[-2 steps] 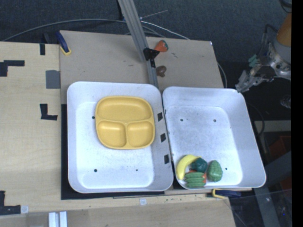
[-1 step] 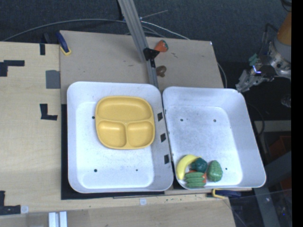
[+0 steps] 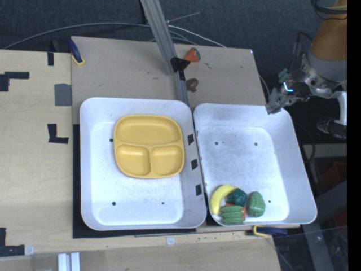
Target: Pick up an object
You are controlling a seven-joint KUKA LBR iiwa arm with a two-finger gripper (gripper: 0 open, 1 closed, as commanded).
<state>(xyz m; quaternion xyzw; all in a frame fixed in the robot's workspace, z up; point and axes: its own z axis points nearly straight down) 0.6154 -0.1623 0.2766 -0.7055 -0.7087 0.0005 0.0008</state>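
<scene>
A small heap of toy food lies in the near left corner of the right bin (image 3: 282,151): a yellow banana (image 3: 220,196), a dark green piece (image 3: 238,197), a green round piece (image 3: 256,204) and a red-and-green piece (image 3: 232,213). My gripper (image 3: 274,103) hangs at the right bin's far right corner, just over the rim, far from the heap. Nothing shows between its fingers. The arm with its orange band (image 3: 330,38) comes in from the upper right.
A yellow three-part plate (image 3: 149,145) sits in the left bin (image 3: 96,196). A grey pole (image 3: 161,27) slants up from the divider between the bins. Small orange and brown bits (image 3: 193,55) lie on the bench behind the bins.
</scene>
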